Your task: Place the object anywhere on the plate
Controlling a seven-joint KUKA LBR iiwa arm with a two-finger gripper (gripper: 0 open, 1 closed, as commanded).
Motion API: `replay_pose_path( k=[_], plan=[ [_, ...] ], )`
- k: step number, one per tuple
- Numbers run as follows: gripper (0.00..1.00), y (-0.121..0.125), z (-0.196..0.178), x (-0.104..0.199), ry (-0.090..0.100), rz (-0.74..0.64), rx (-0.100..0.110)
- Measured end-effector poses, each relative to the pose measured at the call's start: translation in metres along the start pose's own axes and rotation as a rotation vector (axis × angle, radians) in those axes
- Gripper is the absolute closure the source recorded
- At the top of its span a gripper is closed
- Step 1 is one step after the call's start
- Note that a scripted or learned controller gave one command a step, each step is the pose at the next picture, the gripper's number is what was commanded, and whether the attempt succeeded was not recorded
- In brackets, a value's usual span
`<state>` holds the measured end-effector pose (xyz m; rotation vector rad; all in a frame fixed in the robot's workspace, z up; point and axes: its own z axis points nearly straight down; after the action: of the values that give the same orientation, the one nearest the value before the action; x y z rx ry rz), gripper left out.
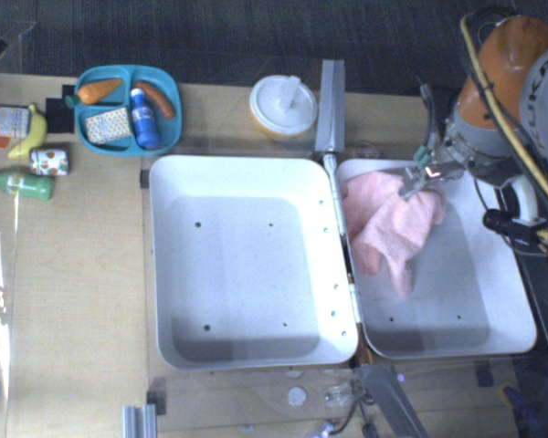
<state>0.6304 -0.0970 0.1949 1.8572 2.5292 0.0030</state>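
Note:
A pink cloth (388,226) lies crumpled in the upper left part of the right bin (493,327), one corner trailing toward the bin's middle. My gripper (418,181) is right at the cloth's upper right edge, touching or just above it. The cloth bunches up toward the gripper tip. A teal divided plate (169,94) sits on the bench beyond the left bin's far left corner, with toy food in its compartments: a carrot, a sausage, a blue bottle and a patterned square.
The left bin (247,263) stands between the cloth and the plate. A white lidded cup (283,106) sits behind the bins near the metal divider (329,108). A banana, a small can and a green bottle lie at the bench's far left.

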Motion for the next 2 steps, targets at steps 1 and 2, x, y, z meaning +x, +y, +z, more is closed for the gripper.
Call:
replay_pose_path(
  k=[1,2],
  plan=[
    [1.0,0.002,-0.03,0.001,0.0,-0.007,0.0],
    [1.0,0.021,-0.039,0.05,0.001,-0.41,-0.001]
  ],
)
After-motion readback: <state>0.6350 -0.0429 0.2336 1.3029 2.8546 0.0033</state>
